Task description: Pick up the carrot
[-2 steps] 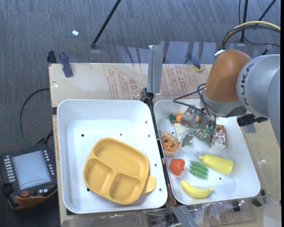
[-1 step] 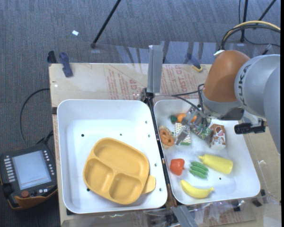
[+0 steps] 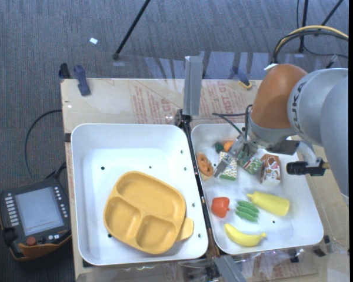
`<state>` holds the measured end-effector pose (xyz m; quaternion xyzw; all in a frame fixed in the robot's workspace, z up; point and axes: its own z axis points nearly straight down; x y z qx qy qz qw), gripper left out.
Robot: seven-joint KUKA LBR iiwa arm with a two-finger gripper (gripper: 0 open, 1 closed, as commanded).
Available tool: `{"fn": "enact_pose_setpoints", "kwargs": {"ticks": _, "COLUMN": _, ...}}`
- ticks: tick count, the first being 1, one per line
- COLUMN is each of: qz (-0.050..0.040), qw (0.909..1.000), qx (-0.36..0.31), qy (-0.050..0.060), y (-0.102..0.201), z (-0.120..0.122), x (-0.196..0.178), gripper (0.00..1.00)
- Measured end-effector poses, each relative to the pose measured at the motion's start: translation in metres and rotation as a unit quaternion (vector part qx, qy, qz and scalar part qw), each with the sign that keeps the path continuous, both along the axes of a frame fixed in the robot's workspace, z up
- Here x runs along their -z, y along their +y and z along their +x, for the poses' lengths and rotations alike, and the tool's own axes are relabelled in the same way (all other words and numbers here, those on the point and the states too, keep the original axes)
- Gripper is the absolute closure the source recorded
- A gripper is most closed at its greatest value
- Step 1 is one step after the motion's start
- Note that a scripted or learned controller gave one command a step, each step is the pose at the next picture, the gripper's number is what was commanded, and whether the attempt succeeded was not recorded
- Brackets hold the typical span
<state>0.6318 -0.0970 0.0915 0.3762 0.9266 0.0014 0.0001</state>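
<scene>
Carrot [image 3: 227, 145] lay in the right bin [image 3: 309, 213], at its far end and partly hidden by the gripper [image 3: 226, 164], which hung just over it, so the pick looked unfinished; grip state I could not tell.

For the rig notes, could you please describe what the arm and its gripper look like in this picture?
The arm is a bulky, rounded grey casing with dark KUKA lettering on its side and a glossy orange band above the wrist. A yellow-and-black cable arcs over behind it. The gripper is a slim grey metal piece with dark parts beside it.
</scene>
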Motion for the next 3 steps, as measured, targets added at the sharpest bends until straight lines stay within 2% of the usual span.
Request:
{"fn": "enact_pose_setpoints", "kwargs": {"ticks": 1, "qz": 0.0003, "qw": 0.959, "qx": 0.283, "qy": -0.003, "y": -0.024, "z": 0.008, "x": -0.001, "gripper": 0.0}}
{"fn": "enact_pose_setpoints", "kwargs": {"ticks": 2, "qz": -0.0007, "qw": 0.9442, "qx": 0.329, "qy": 0.003, "y": -0.093, "z": 0.012, "x": 0.005, "gripper": 0.0}}
{"fn": "enact_pose_setpoints", "kwargs": {"ticks": 3, "qz": 0.0025, "qw": 0.848, "qx": 0.53, "qy": 0.01, "y": -0.106, "z": 0.013, "x": 0.005, "gripper": 0.0}}
